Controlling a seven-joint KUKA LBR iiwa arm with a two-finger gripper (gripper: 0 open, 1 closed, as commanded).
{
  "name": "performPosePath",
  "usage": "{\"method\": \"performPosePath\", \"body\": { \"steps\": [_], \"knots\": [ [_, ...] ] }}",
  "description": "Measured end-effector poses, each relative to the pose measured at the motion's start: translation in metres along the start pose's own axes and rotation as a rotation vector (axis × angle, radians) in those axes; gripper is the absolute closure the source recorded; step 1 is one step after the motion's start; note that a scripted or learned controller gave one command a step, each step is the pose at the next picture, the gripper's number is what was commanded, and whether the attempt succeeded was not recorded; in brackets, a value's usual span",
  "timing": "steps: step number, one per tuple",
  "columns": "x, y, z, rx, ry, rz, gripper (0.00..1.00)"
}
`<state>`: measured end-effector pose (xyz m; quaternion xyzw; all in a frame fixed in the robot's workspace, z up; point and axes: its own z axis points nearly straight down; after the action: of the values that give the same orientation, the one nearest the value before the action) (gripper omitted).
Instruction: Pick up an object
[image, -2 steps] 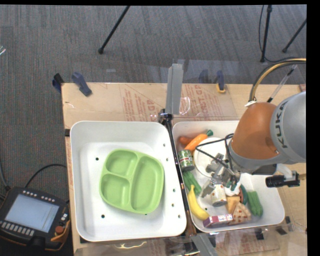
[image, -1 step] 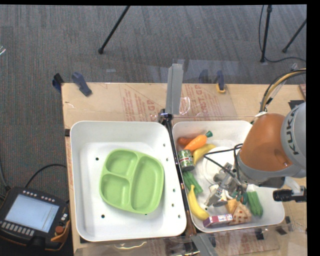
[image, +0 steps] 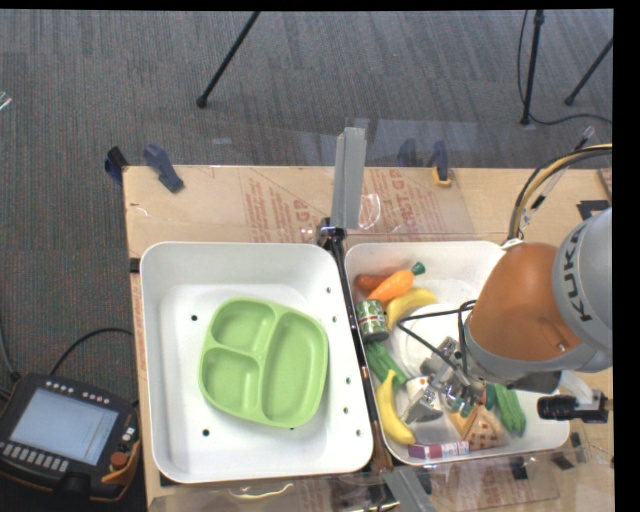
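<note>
A: You're down in the shallow white right-hand bin (image: 470, 258) now, operator. The grey arm with the orange band (image: 525, 305) is bent low over the clutter, and the metal two-finger gripper (image: 437, 385) hangs near the bin's front, just above the pile.

B: Is it gripping anything?

A: Can't tell from here. The wrist and cables cover the tips, so call the hold unknown. My read: you're at the reach-and-close step, nothing lifted clear yet.

B: What's nearest?

A: The long yellow plastic banana (image: 392, 408), just left of the gripper by the bin's left wall. Its long axis runs roughly near-to-far, slightly bowed, one end towards the front rim, the other up towards the dark green cucumber-like piece (image: 381, 358). A second yellow banana (image: 411, 303) lies further back, slanting up to the right, beside the orange plastic carrot (image: 391, 285) whose green top points right and away.

B: Next move?

A: You'd want the grip set across the banana's narrow width, not along it (things are tightly packed there), then a straight lift. The light green divided plate (image: 265, 362) in the white left-hand bin (image: 175, 270) is well apart.
</note>
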<state>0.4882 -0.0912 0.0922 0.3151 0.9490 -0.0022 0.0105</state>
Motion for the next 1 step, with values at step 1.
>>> {"method": "performPosePath", "body": {
  "steps": [1],
  "knots": [
    [-0.0143, 0.0134, 0.0024, 0.009, 0.011, 0.072, 0.00]
  ]
}}
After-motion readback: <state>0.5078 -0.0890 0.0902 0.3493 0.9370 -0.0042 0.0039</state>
